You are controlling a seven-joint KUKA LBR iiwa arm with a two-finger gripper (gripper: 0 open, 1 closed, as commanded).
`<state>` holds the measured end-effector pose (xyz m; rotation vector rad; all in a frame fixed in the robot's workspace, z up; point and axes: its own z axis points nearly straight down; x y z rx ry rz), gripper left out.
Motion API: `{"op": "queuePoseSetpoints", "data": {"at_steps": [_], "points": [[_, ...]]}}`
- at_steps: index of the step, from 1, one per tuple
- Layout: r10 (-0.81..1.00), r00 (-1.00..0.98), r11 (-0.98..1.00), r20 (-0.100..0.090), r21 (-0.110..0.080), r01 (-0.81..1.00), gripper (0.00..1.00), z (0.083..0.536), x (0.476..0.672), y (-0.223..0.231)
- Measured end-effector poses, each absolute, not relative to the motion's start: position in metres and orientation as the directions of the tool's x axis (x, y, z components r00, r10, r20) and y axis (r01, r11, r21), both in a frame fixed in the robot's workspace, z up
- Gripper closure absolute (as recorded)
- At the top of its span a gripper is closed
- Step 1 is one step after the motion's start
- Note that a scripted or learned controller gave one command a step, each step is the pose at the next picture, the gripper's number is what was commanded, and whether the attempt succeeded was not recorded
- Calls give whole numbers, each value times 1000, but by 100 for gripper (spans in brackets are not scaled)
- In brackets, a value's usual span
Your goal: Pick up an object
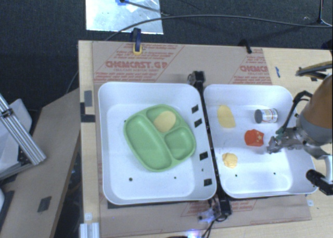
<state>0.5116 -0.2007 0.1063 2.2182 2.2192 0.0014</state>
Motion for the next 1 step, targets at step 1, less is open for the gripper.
{"op": "queuePoseSetpoints", "data": {"at_steps": [1], "points": [[1000, -4, 4, -2, 5, 1000, 100, 149, 512, -201]]}}
